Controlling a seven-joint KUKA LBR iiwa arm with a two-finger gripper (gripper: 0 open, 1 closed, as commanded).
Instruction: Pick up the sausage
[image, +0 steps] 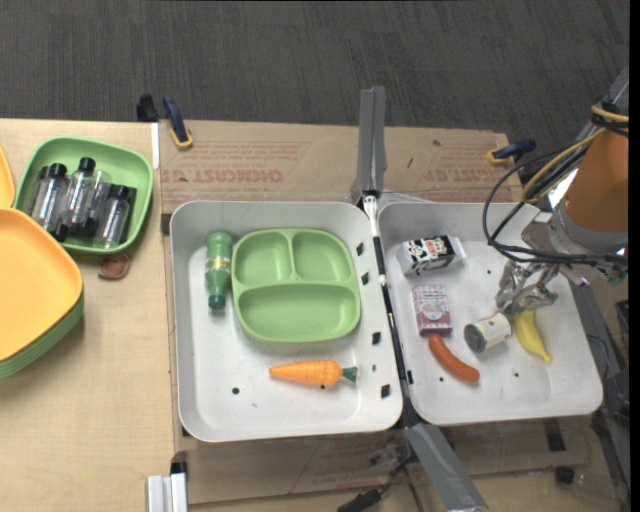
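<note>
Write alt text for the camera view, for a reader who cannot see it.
The gripper hangs over the right bin, above a banana and a small roll, with the sausage lying free to their left. That bin also holds two small cartons; the left bin holds a green divided plate, a green bottle and a carrot.

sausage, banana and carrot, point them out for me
sausage (454, 359), camera view, middle of its red body
banana (531, 335), camera view, middle of its yellow curve
carrot (306, 373), camera view, middle of its orange body
</note>
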